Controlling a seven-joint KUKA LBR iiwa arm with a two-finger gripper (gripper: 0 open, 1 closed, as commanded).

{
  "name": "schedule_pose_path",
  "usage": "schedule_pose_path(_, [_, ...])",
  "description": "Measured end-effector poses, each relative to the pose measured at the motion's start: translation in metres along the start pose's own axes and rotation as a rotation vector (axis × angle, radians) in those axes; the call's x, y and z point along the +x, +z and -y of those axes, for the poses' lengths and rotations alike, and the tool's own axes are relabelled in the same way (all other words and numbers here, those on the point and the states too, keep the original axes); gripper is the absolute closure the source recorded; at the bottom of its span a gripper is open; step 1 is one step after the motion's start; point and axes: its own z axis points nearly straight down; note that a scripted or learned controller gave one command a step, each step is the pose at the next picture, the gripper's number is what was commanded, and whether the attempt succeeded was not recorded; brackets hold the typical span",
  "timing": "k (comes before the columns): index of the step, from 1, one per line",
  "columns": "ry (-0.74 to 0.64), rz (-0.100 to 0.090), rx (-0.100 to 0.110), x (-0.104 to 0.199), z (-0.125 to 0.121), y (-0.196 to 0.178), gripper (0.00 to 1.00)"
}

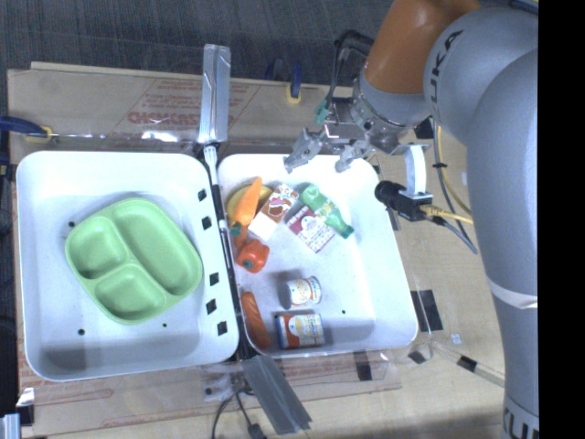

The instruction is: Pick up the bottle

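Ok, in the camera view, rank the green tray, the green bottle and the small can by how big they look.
Largest to smallest:
1. green tray, by far
2. green bottle
3. small can
The bottle and the can look fairly close in size, with the bottle longer.

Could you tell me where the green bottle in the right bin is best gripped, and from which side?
Probably across the middle of its body, coming straight down. The green bottle lies flat, slanting from upper left to lower right, with a carton against its lower-left side. The gripper, open, hovers just above it.
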Motion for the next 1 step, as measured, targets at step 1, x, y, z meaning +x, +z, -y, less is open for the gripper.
schedule_pose_path(1, [0.0,0.0,0.0,0.0,0.0,0.0,0.0])
